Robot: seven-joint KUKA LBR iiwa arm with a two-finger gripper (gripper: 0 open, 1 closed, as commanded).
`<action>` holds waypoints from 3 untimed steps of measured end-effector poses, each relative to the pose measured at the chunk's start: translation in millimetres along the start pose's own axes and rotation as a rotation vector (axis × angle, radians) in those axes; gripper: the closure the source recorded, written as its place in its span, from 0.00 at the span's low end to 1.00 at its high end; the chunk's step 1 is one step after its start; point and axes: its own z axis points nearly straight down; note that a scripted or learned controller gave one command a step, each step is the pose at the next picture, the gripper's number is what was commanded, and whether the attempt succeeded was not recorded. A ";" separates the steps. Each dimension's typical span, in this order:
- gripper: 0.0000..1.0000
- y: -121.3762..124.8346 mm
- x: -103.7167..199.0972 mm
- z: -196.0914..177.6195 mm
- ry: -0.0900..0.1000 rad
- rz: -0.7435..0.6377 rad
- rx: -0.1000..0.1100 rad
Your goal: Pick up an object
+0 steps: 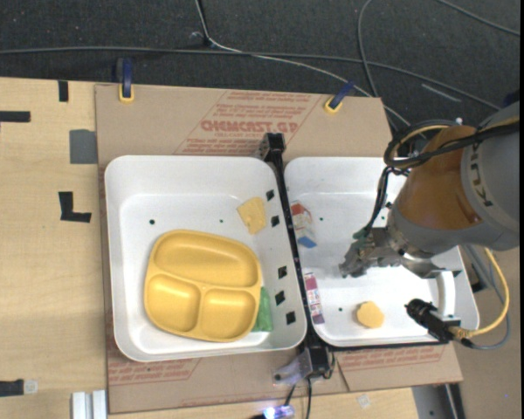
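Yellow-orange and round, the little disc (369, 315) sits on the floor of my right bin (332, 177), down toward that bin's six o'clock edge, lying flat with one broad face up. It looks smooth, plain and unmarked. Being round, it shows me no long axis and no pointing direction; I cannot tell one end from another.

My gripper (360, 260) hangs above the same bin, around the middle of its floor, with the disc off at my five o'clock, near but clearly apart. How wide my jaws stand I cannot tell: from this angle they are a dark tangle under the wrist, and I can make out no object between them.

My orange band (430, 186) and grey arm (498, 182) come in from three o'clock, covering the bin's right wall.

Along the divider, at nine o'clock from my gripper, a small red, white and blue packet (302, 225) lies on the floor, and lower down a slim purplish wrapper (313, 295) rests against the wall, its length running twelve to six.

Over in the left bin (122, 182), a big yellow divided tray (203, 285) fills the lower half, a green piece (264, 311) tucked at its three o'clock edge, and a pale yellow scrap (252, 215) lies at its one o'clock.
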 end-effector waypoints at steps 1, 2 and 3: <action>1.00 -0.8 2.6 -42.1 -0.002 0.001 -0.006; 1.00 -0.2 2.8 -77.2 -0.002 0.001 -0.006; 1.00 -2.6 54.3 -70.5 0.000 -0.003 -0.002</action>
